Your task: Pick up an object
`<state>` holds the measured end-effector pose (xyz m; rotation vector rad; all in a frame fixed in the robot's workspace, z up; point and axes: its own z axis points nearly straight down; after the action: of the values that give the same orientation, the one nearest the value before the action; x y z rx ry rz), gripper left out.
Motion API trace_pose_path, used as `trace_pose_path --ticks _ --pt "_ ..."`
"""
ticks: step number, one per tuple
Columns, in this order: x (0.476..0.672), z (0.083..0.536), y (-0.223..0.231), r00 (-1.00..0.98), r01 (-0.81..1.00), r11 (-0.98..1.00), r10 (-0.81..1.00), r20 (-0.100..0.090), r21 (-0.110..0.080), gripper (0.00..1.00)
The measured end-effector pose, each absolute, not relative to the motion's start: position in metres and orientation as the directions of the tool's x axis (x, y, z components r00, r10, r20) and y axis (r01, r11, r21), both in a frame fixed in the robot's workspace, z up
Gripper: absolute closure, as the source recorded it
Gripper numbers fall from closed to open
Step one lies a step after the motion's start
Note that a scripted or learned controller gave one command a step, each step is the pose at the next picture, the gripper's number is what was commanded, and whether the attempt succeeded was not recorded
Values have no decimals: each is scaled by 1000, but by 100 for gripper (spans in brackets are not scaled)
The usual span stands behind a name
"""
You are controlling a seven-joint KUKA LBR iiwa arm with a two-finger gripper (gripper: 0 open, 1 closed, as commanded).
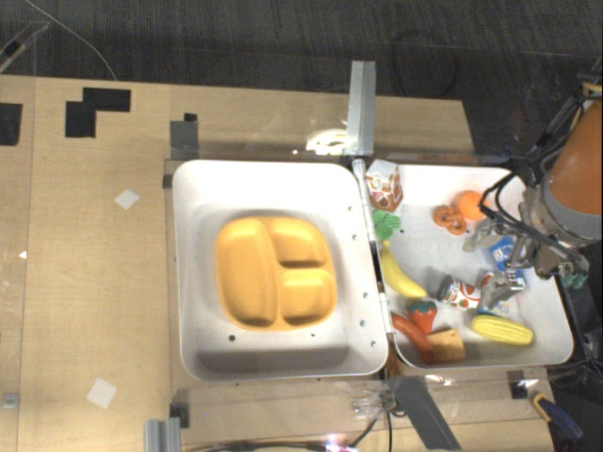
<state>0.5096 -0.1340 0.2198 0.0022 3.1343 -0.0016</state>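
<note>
Gripper: the grey two-finger gripper (497, 288) is low in the right shallow white bin (556, 351), under the orange-banded wrist; I cannot tell how it is set, because cables and blue parts cover it.
Nearest things: a small red-and-white printed packet (463, 296) lies just beside the gripper on the left, and a yellow plastic corn cob (501, 330) lies just below it. Nothing is seen held.
Further things: an orange toy fruit (454, 212), a yellow plastic banana (399, 277), a red toy pepper (421, 316), a tan block (448, 344), a green toy piece (384, 224) and a printed white carton (383, 186) on the bin edge.
Left bin: the left shallow white bin (188, 252) holds a yellow divided plastic tray (275, 271).
Progress: in my judgement the pick is not done; closing and lifting remain.
Writing: the packet and carton have printing, but it is too small to read.
</note>
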Motion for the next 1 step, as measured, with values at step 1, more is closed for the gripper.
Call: trace_pose_path --ticks 1 --pt "495 111 -139 -965 261 965 261 -4 1 0"
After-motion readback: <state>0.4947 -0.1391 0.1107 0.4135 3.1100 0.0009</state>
